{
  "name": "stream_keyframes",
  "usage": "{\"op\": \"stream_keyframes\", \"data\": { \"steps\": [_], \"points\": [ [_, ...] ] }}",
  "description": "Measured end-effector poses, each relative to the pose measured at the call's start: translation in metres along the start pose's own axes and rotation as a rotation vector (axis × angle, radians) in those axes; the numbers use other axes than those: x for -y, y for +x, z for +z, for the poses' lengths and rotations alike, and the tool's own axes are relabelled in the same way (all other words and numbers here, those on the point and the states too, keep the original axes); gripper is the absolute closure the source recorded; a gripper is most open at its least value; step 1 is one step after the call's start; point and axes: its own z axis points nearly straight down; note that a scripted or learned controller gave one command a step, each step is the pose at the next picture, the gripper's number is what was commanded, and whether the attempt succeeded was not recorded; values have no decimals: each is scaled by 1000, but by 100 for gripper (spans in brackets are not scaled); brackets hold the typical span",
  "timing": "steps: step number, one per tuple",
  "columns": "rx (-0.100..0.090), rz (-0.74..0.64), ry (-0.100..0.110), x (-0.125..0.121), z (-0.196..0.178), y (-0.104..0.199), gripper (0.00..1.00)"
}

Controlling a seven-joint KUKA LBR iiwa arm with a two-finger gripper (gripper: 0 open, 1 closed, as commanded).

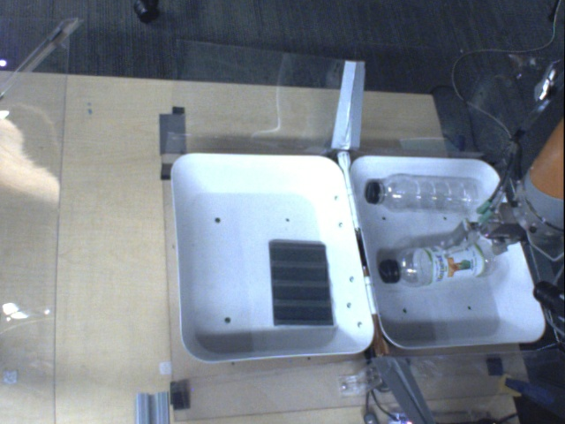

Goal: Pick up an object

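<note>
The right bin [521, 321] holds two clear plastic bottles lying on their sides, black caps pointing left. One bottle [424, 193] lies near the back wall. The other bottle [433, 266] has a green and white label and lies in the middle. My gripper [488, 230] hangs over the right side of this bin, just above the labelled bottle's base end. The arm with its orange band [545, 170] comes in from the right. In the left bin [199, 237] a black ribbed rectangular block [301, 282] lies flat, right of centre.
The two bins stand side by side on a wooden bench, split by a narrow gap [360, 246]. A metal strip [348, 113] rises behind the gap. Cables [481, 87] hang at the back right. A clear panel [31, 237] covers the bench's left.
</note>
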Motion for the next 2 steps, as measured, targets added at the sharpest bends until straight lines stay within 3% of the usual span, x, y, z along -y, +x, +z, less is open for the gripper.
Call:
{"op": "stream_keyframes", "data": {
  "steps": [1, 2],
  "points": [
    [4, -174, -9, -51, 119, -38, 0],
    [-1, -59, 3, -111, 112, -44, 0]
  ]
}}
